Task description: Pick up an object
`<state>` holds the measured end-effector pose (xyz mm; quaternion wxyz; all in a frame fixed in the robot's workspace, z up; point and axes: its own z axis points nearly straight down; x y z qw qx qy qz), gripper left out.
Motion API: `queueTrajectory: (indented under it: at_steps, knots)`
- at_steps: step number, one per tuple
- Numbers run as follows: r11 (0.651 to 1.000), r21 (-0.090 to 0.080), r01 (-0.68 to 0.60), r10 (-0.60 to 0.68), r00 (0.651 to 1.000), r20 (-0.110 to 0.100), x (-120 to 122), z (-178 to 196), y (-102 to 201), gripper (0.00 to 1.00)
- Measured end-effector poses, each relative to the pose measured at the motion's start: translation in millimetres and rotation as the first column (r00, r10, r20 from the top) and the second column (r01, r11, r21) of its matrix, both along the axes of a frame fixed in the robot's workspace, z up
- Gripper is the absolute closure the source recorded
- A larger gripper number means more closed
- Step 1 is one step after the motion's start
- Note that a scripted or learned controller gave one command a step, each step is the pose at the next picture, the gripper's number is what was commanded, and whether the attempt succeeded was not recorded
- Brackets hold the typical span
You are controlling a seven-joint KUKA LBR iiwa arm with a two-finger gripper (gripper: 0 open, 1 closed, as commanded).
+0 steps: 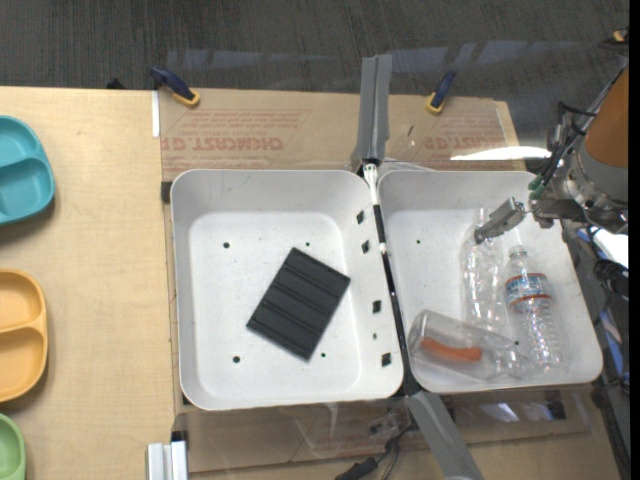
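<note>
Clear plastic water bottle (527, 303) lies in your right bin (430, 208), just below the gripper (497, 221). The gripper hangs over the bin; its grip is hard to tell.

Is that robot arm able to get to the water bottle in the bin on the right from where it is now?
Probably yes. The gripper hangs over the right bin, just up and left of the water bottle, with nothing lying on top of the bottle. Crumpled clear plastic and a clear container crowd its left side, which may hamper a clean grip.
</note>
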<state>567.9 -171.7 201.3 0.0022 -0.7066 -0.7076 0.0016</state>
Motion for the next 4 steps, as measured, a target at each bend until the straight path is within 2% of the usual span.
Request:
queueTrajectory:
  at_steps: [1, 2, 3, 4]
  knots:
    - [0.988, 0.008, -0.153, 0.153, 0.988, -0.001, -9, -113, -16, 0.0]
    - [0.989, 0.004, -0.149, 0.149, 0.989, 0.004, -7, -101, -17, 1.0]
    - [0.945, -0.001, -0.326, 0.326, 0.945, 0.004, 25, -8, 52, 1.0]
    - [0.964, -0.001, -0.267, 0.267, 0.964, 0.003, 87, -11, 96, 1.0]
